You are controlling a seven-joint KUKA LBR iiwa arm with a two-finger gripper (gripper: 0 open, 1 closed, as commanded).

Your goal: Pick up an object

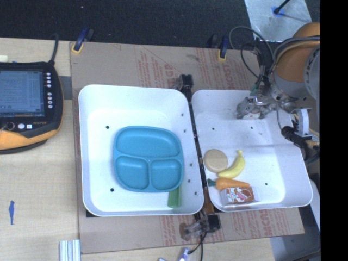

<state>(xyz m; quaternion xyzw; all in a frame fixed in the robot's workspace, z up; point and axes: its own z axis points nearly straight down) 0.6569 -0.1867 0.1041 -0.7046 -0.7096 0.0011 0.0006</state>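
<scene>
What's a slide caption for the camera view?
Gripper hovers over the right bin's far end; banana, carrot and cookie cluster near; blue divided plate in left bin.

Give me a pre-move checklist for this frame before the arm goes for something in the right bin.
1. Targets present in right white bin: yellow banana, round tan disc, orange carrot, small red carton: ok.
2. Targets apart: not ok, clustered at the near left corner.
3. Gripper over the targets: not ok, it is at the far end.
4. Object held: none visible, ok.
5. Jaws' opening: cannot tell.
</scene>
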